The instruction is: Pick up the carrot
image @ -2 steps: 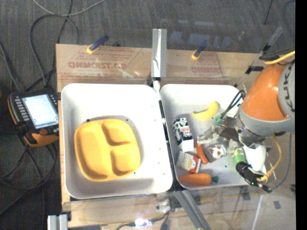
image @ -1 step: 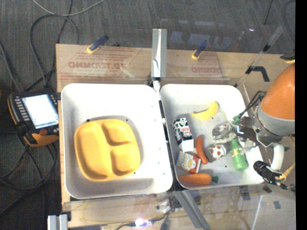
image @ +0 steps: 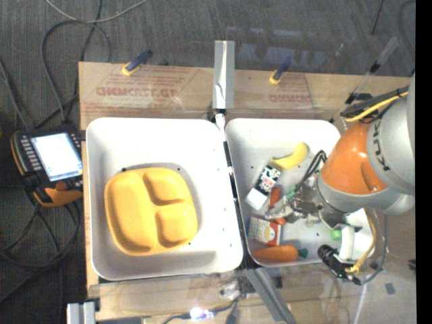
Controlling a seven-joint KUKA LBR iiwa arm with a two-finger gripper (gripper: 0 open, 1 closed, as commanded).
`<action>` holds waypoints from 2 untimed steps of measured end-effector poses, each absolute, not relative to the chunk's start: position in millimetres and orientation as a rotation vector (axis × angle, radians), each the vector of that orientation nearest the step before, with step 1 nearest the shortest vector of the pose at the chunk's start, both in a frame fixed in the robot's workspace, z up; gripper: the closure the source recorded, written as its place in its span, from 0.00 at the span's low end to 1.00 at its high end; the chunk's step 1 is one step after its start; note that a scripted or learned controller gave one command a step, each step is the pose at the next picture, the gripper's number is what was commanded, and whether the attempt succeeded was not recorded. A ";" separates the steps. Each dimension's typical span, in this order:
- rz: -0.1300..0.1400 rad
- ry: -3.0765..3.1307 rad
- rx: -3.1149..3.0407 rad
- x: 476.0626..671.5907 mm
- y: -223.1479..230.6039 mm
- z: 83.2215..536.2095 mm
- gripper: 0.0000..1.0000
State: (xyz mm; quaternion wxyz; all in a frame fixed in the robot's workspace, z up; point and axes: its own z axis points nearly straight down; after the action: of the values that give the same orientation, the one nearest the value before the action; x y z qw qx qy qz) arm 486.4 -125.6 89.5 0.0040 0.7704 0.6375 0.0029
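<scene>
My two bins [image: 94, 201] looked like smooth white plastic with a soft sheen. The yellow tray [image: 152, 210] at left was matt plastic. The carrot [image: 275, 253] at lower right looked smooth and slightly glossy. My orange band [image: 361, 164] shone like polished plastic. The board [image: 162, 90] at the top looked like matt cardboard.

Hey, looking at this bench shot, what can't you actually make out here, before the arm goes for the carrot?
- Gripper: in the camera view the arm's orange band and wrist cover it, so its finger state is unreadable.
- Carrot: lies along the right bin's near wall; its green end is too small to judge.
- Small carton: label blurred.
- Green-and-white item: partly under the arm, identity unclear.
- Banana: clear.
</scene>
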 end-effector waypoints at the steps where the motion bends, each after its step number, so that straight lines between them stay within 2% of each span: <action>1: 0.006 1.830 2.542 565.9 -133.9 89.1 0.00; 2: -0.009 1.810 2.569 498.6 -150.7 186.0 0.00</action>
State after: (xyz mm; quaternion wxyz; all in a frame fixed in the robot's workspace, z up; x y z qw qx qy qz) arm 498.6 -150.7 186.0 -0.0005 0.8174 0.5761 -0.0028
